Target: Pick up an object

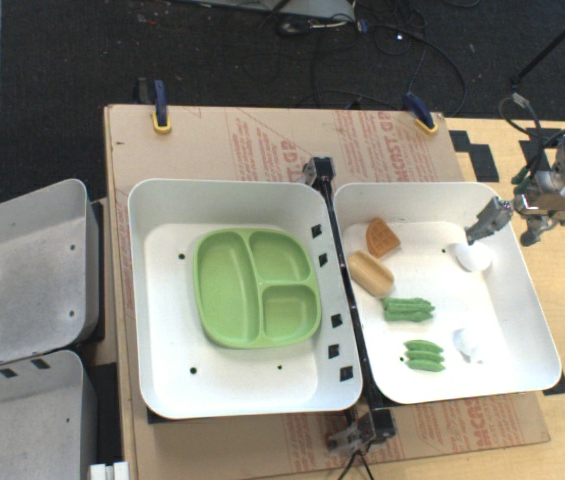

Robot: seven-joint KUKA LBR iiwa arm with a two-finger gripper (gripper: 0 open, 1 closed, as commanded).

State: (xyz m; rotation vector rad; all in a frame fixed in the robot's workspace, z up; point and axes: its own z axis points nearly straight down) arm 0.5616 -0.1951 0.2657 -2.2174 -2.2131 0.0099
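Observation:
The right bin holds several small items: a brown toast-like piece, a tan bun, a green pea pod, a smaller green pod, a white lump and a small white piece. My gripper hangs over the bin's upper right rim, just up and right of the white lump. Its two dark fingers are spread apart, and nothing sits between them.
In the left bin lies a green divided plate. A dark divider runs between the two bins. Clamps hold the cardboard base at the back. White lids lie off to the left.

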